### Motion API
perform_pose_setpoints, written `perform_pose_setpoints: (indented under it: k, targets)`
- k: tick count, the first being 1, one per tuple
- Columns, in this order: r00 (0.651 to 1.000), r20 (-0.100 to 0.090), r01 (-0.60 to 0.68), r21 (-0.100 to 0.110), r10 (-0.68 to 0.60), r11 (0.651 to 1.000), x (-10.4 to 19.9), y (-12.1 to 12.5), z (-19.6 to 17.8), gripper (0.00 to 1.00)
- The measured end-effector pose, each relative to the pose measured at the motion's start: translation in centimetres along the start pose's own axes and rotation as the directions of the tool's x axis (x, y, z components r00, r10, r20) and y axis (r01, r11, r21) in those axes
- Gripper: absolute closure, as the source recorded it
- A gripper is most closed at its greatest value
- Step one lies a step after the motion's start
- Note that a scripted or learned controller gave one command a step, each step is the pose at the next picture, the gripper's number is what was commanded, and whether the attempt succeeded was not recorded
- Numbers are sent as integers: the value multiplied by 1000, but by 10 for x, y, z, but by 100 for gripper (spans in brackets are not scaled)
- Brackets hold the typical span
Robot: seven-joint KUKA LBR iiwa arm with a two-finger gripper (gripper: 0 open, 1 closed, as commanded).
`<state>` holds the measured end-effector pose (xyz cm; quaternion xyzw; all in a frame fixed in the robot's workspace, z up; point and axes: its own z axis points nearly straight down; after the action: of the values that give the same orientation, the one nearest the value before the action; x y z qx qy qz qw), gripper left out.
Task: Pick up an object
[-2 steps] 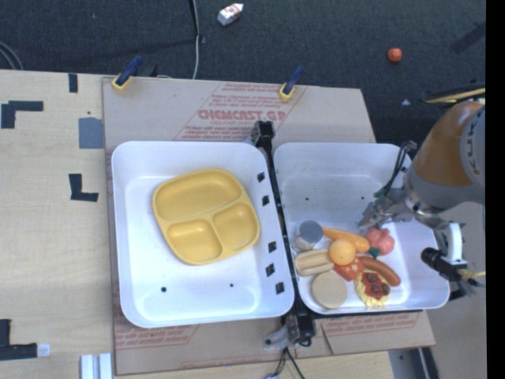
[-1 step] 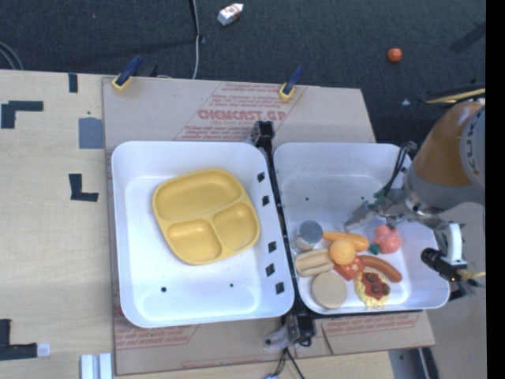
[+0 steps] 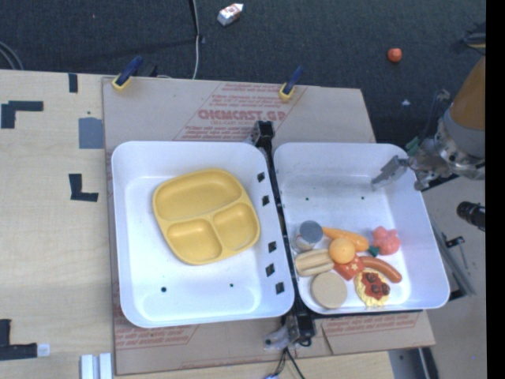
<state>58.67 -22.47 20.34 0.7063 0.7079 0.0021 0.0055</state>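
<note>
Toy food (image 3: 347, 263) in right bin (image 3: 410, 212)

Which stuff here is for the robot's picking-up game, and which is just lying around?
For the job:
claw
toy foods in the right bin: orange ball, carrot, hot dog, pizza slice, pink toy

Just lying about:
yellow divided tray in the left bin
clamps
cable

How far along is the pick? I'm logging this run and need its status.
Nothing looks done yet: the toy food lies clustered at the near end of the right bin, and the yellow tray sits in the left bin. The gripper hangs above the right bin's far right side, apart from the food. Descending, grasping and lifting remain.
</note>
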Motion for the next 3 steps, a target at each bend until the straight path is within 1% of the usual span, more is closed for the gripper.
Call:
perform_pose_setpoints:
  k: [1,2,3]
  targets:
    - [1000,-10,2,20,-2,1000,73,-50,49,0]
    - [1000,-6,2,15,-2,1000,122,-44,119,0]
    - [1000,-1,-8,5,8,1000,49,-105,116,0]
